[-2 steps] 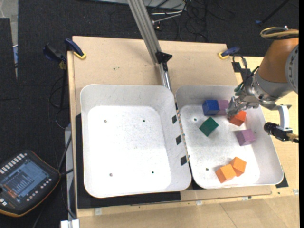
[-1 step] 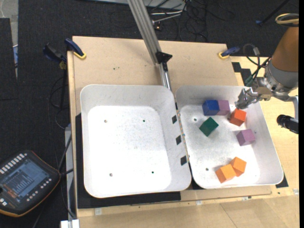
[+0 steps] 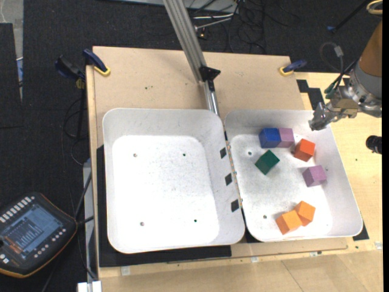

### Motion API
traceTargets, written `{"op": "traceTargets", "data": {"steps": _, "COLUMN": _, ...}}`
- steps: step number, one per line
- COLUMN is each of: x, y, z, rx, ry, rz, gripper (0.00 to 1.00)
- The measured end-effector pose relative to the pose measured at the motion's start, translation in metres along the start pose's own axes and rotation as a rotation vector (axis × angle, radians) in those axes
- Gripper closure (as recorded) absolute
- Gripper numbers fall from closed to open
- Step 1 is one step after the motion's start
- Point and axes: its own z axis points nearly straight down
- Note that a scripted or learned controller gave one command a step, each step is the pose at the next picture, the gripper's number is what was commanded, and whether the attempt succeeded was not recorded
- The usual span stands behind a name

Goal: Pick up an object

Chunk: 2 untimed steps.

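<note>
The right bin (image 3: 340,181) holds several small blocks. A blue block (image 3: 269,137) touches a pink one (image 3: 285,136) near the back. A dark green block (image 3: 267,162) lies left of centre. An orange-red block (image 3: 304,149) and a purple block (image 3: 314,175) sit toward the right. Two orange blocks (image 3: 289,221) (image 3: 306,212) rest together at the front. My gripper (image 3: 318,121) hangs over the bin's back right corner, above and right of the pink block, with nothing visibly between its fingers.
The left bin (image 3: 115,163) stands beside the right one on a wooden board. A metal pole (image 3: 188,35) slants down to the bins' back junction. Clamps (image 3: 97,62) (image 3: 292,67) hold the board's back corners. A teach pendant (image 3: 30,233) lies at the lower left.
</note>
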Motion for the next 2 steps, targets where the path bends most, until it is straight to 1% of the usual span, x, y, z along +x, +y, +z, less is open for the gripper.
{"op": "traceTargets", "data": {"steps": 1, "x": 0.046, "y": 0.001, "z": -0.006, "rx": 0.006, "ry": 0.004, "rz": -0.005, "gripper": 1.0}}
{"op": "traceTargets", "data": {"steps": 2, "x": 0.102, "y": 0.006, "z": 0.004, "rx": 0.008, "ry": 0.005, "rz": -0.006, "gripper": 1.0}}
